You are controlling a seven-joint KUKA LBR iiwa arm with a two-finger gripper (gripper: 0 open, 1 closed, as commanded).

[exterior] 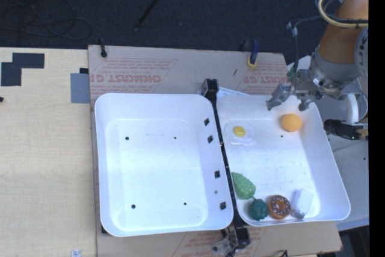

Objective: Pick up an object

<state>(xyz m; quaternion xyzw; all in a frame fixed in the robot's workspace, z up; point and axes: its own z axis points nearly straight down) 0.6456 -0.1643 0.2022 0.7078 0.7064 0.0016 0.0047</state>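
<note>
My gripper [291, 100] hangs over the far right corner of the right bin [325, 156], fingers spread open with nothing between them. An orange ball [291, 123] lies just below it in the bin, apart from the fingers. Toward the bin's middle left rests a fried egg toy [240, 133]. Along the near edge sit a light green piece [243, 185], a dark teal piece [258, 209], a brown sprinkled donut [278, 206] and a white block [302, 201].
The left bin [114, 165] stands beside the right one, with a black divider clip strip [216, 147] between them. Both rest on a cardboard sheet [150, 72]. The arm's grey wrist and orange band [346, 27] rise at the right.
</note>
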